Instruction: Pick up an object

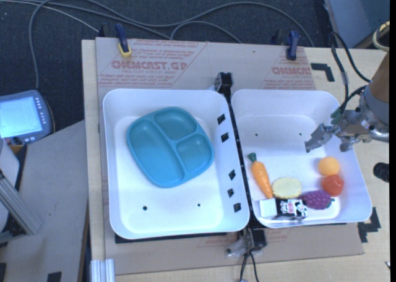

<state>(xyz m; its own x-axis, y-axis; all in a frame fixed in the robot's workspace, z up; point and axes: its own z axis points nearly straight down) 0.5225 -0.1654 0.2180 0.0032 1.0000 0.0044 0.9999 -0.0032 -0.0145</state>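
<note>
- Right now my jaws (327, 138) hang over the right bin (272, 102), near its right wall, with the orange-banded arm coming in from the right edge of the view.
- My jaws stand spread apart, one finger pointing left and down toward the bin floor, and nothing sits between them.
- The things to pick all lie in the near part of the right bin, below my jaws and apart from them.
- An orange ball (329, 166) lies closest, just below my jaws by the right wall.
- A red tomato (332, 184) sits just beneath the orange ball, nearly touching it.
- A purple bunch of grapes (317, 200) lies just left of and below the tomato.
- A pale yellow round piece (286, 187) rests left of the grapes, beside the carrot.
- A carrot (261, 177) lies near the bin's left wall, its green top pointing away from the camera.
- A small black-and-white toy (291, 208) sits at the near wall, just under the yellow piece; I cannot make out what it is.
- The left bin (124, 213) holds a blue divided plate (170, 146), lying flat with three compartments.
- Both bins rest side by side on a cardboard sheet (154, 58) that covers the surface, pinned at the far edge by two blue clamps (123, 41).
</note>
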